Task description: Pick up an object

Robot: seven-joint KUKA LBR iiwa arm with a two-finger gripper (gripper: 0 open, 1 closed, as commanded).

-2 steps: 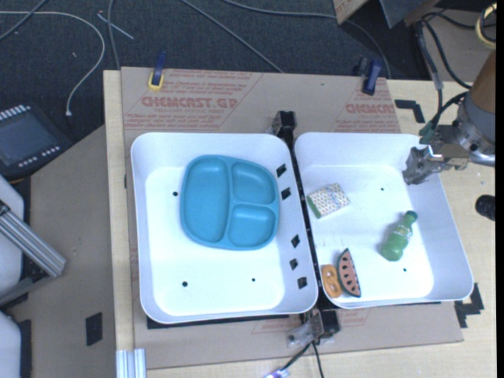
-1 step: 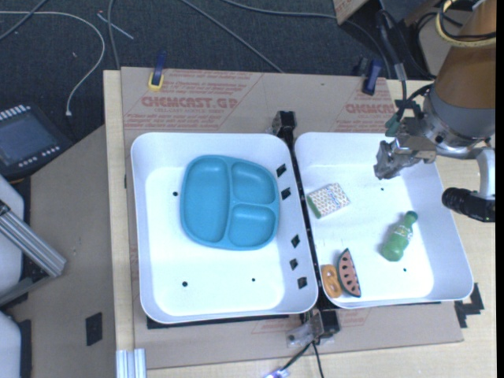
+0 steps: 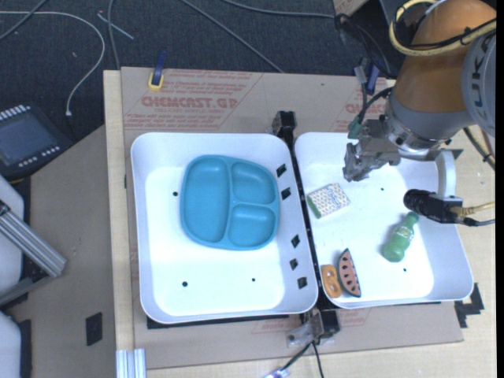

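**Camera view: robot hand hangs over the right bin**

Camera view looks down at a slant on a counter covered with printed cardboard, bearing two shallow white plastic bins side by side. In the left bin lies a light blue plastic plate with three compartments, near the middle.

The right bin holds four small things. A small white packet with a green checked pattern lies near the bin's left wall. A green plastic bottle lies tilted toward the right side. A toy watermelon slice rests at the front edge, just beside a small orange piece.

The grey arm with its orange band reaches in from the right. Its dark hand hangs over the back of the right bin, just above the checked packet in the picture. Whether the hand is open or closed cannot be told, and nothing is seen gripped.
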